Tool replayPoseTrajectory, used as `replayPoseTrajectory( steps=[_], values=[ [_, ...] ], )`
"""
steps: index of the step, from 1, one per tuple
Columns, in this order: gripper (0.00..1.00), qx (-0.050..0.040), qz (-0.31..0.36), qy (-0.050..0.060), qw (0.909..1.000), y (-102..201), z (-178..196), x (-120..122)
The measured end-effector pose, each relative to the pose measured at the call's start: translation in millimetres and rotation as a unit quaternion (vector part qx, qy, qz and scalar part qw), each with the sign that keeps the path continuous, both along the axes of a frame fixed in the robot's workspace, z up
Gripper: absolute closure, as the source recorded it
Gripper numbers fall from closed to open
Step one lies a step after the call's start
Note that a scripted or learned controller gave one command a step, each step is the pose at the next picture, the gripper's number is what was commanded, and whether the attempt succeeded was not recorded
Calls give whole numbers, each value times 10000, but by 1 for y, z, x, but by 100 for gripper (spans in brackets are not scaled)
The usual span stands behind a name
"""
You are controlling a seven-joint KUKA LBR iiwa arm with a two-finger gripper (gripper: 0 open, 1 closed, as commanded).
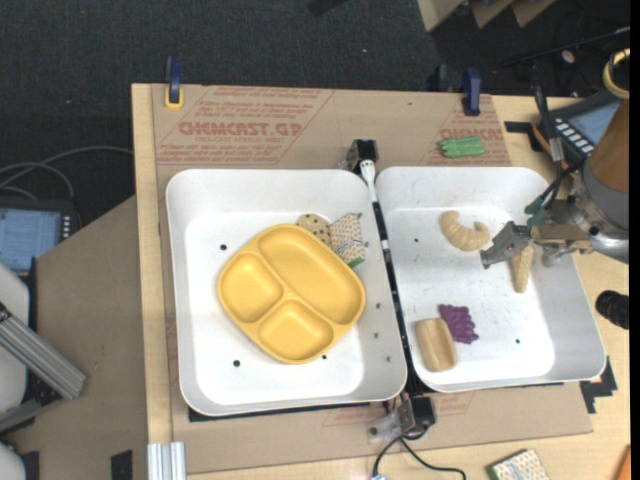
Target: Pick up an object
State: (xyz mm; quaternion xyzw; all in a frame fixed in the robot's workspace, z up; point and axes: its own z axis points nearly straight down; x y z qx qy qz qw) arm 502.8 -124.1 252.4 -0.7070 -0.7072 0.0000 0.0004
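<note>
I'm over the right bin (585, 313) now, gripper (515, 251) low, fingers spread, nothing between them. Looks like the approach step: a tan stick (521, 269) lies just under the tips, croissant (465, 231) close on the left. Next I'd need to drop straight down and close on the stick. It's slim, pale brown, lying roughly along the bin's length, so a narrow target.

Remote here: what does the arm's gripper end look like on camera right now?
The arm comes in as a broad, rounded grey body. Below it sits a metallic grey gripper with dark, angular fingers. Thin cables, one greenish, run along the wrist.
</note>
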Motion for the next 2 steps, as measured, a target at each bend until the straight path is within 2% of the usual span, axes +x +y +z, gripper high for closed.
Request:
replayPoseTrajectory(
  steps=[1, 2],
  values=[
    [0, 16, -10, 62, 10000, 3, -109, -27],
    [0, 22, -7, -19, 10000, 21, -166, -21]
  ],
)
